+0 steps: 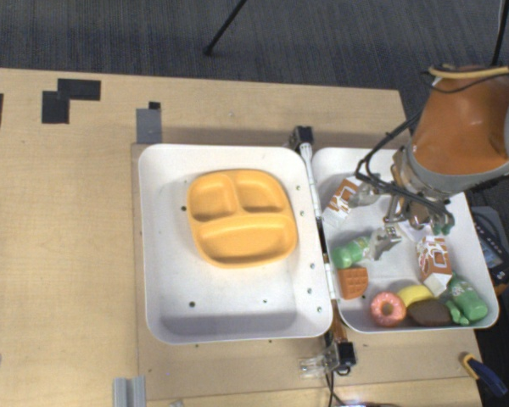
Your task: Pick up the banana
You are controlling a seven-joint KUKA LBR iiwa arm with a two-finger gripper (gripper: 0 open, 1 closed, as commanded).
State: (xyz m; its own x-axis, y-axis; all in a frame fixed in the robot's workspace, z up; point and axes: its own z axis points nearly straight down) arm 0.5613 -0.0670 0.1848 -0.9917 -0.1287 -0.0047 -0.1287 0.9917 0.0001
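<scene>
The banana (414,295) is a small yellow piece lying near the front of the right bin (483,253), between a pink donut (388,309) and a brown piece (430,313). My gripper (405,229) hangs over the middle of that bin, behind the banana and apart from it. It looks open, with nothing between its fingers. The grey and orange wrist (462,130) covers the bin's back right corner.
The right bin also holds a green piece (350,253), an orange waffle-like piece (353,281), a green toy (467,303) and two printed packets (344,197) (433,256). A yellow divided plate (240,216) lies in the left bin (170,303).
</scene>
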